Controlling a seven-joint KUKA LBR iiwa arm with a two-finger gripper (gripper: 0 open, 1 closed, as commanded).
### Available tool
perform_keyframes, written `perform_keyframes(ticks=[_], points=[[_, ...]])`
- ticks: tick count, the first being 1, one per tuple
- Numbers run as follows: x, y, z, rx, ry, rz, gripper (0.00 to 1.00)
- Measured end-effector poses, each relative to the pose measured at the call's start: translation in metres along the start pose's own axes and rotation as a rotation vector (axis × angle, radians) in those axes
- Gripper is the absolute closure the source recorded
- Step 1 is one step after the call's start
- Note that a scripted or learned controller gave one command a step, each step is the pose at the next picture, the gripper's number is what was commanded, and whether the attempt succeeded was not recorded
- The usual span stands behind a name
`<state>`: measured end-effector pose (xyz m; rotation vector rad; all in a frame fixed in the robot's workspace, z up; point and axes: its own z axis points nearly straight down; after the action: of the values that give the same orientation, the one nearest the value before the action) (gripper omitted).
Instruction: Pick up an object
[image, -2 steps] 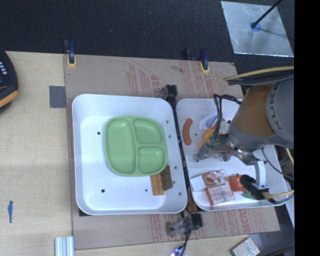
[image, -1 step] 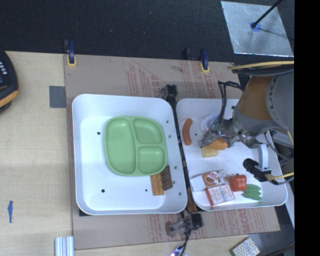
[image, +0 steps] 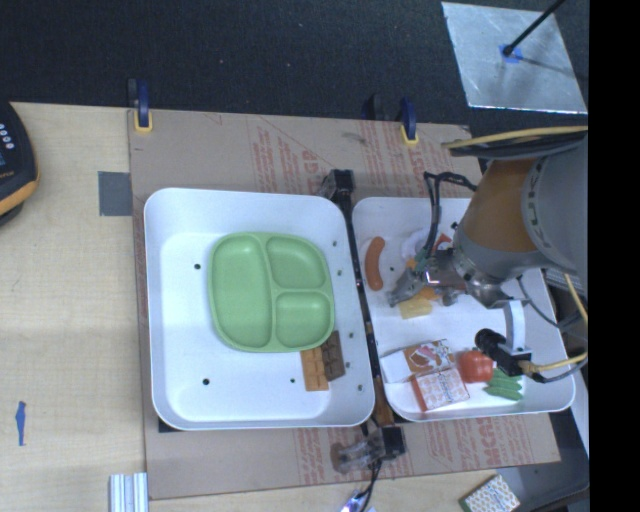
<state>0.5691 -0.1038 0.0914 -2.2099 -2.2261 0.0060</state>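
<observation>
My gripper (image: 412, 285) reaches into the right bin (image: 390, 385) from the right and sits low over a pale yellow cheese-like wedge (image: 416, 307). A toy hot dog sausage (image: 374, 262) lies to its left, near the bin's left wall. In the front of the bin lie a printed red-and-white packet (image: 436, 385), a second printed card (image: 428, 355), a red toy (image: 476, 365) and a green toy (image: 506, 388). The grey arm with its orange band (image: 505, 210) hides the back right of the bin.
The left bin (image: 180, 390) holds a green divided plate (image: 271, 291) and a brown block (image: 322, 364) by its front right. Black clamps (image: 340, 184) (image: 380, 443) sit at the seam between the bins. A black cable (image: 437, 205) loops over the right bin.
</observation>
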Motion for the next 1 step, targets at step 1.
perform_keyframes(ticks=[1], points=[[-0.0017, 0.0005, -0.0107, 0.0, -0.001, -0.001, 1.0]])
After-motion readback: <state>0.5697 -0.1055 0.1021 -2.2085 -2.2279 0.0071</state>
